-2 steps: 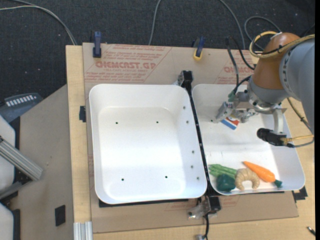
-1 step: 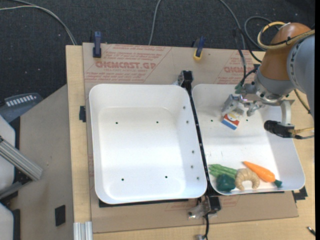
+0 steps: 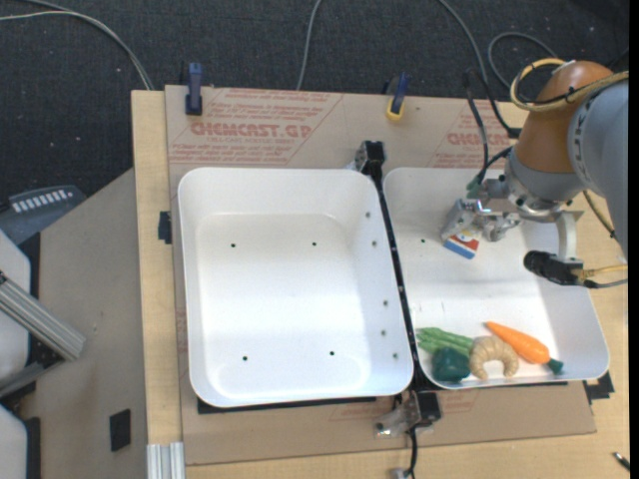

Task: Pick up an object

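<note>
In the right bin [image 3: 499,287], my gripper [image 3: 481,222] hangs over the upper middle of the floor. A small red, white and blue block [image 3: 460,246] lies right at the gripper's lower left tip, touching it or just under it; whether it is gripped is unclear. Along the bin's front edge lie an orange carrot [image 3: 519,342], a beige knobbly root [image 3: 494,358] and a green vegetable [image 3: 446,353], all well apart from the gripper.
The left bin [image 3: 290,287] sits beside the right one, with a black divider clip [image 3: 371,155] at the top between them. A blue clamp [image 3: 193,76] and a yellow clamp [image 3: 398,101] hold the board's far edge. Cables trail behind.
</note>
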Motion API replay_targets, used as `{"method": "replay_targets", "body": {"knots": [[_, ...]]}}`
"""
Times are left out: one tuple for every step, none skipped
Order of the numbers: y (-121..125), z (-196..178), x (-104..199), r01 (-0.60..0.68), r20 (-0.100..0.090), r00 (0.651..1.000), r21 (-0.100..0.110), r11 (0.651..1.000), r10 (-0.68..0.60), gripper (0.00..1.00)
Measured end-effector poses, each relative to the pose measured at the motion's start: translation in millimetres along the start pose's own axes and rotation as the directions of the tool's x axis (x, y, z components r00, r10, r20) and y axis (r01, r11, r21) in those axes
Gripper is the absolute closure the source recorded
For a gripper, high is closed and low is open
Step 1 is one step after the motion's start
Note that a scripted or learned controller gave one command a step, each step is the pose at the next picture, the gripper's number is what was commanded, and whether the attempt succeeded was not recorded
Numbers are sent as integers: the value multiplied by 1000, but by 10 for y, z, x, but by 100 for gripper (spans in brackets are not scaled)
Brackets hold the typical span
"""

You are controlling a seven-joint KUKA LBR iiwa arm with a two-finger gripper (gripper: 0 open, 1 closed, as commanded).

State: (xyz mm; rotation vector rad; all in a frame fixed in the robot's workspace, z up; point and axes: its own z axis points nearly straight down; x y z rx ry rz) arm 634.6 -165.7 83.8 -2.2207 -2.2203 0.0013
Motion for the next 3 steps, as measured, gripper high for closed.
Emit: {"method": "replay_targets", "body": {"knots": [[11, -121, 3, 1, 1, 1000, -3, 1000, -1, 100], [255, -3, 733, 5, 0, 1000, 1, 1000, -5, 100], [-56, -1066, 1393, 6, -1, 1000, -11, 1000, -6, 100]]}}
